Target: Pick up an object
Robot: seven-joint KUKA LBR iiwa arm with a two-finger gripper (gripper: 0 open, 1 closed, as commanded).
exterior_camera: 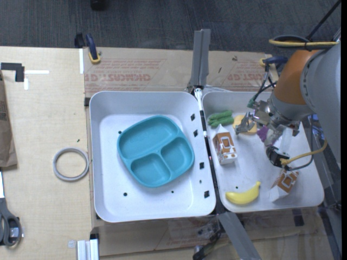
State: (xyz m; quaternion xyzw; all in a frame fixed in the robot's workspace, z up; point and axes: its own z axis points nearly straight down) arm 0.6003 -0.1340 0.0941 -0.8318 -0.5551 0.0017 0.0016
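The surface (43,118) spans the frame, pale wood on the left and brown cardboard behind the bins. The arm (320,64) fills the upper right, grey with its orange band, reaching down over the right bin (303,199). The left bin (103,161) sits at centre and carries a teal divided plate (156,150). A roll of tape (70,163) lies on the surface at the far left.

The right bin holds the candidates: a small carton (225,148) near its left wall, a banana (243,195) at the lower middle, a green pod-like item (219,118) at the upper left, and a second small box (286,182) at the lower right. A purple piece (262,132) shows just under the wrist.

The claw (250,122) hangs low at the upper middle of the right bin, just right of the green item and above the carton. Whether its fingers stand apart or together I cannot tell; cables and wrist hardware clutter that spot, and nothing is visibly held.

To do this step well, I judge the claw should centre on one item standing apart from its neighbours. The carton looks easiest to span across its narrow sides, while the green item lies close to the wall and risks a finger striking the rim. Descend straight, close only once the item sits between the fingers, then lift vertically.
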